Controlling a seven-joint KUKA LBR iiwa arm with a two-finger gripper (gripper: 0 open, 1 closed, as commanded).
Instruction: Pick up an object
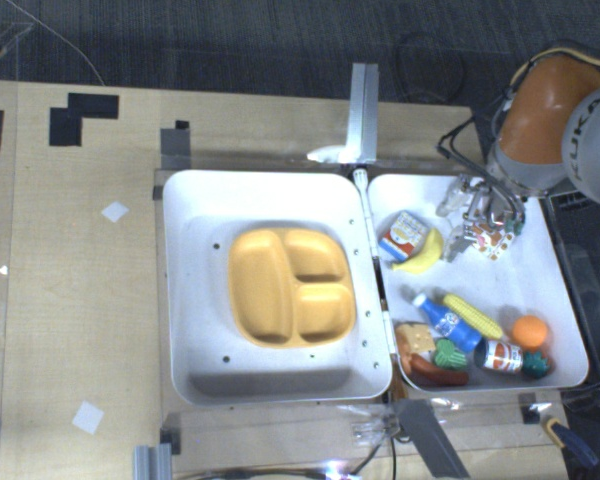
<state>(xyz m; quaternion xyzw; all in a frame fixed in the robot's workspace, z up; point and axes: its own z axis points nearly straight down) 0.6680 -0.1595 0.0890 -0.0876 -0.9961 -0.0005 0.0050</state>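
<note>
The tool [477, 223] hangs over a small patterned object [492, 238], grip unclear; it likely handles light, best pinched across its middle.

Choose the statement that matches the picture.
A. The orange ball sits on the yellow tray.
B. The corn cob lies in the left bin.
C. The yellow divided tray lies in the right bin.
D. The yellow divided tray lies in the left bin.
D: the yellow divided tray lies on the floor of the left bin, while the orange ball and corn cob lie in the right bin.
</note>
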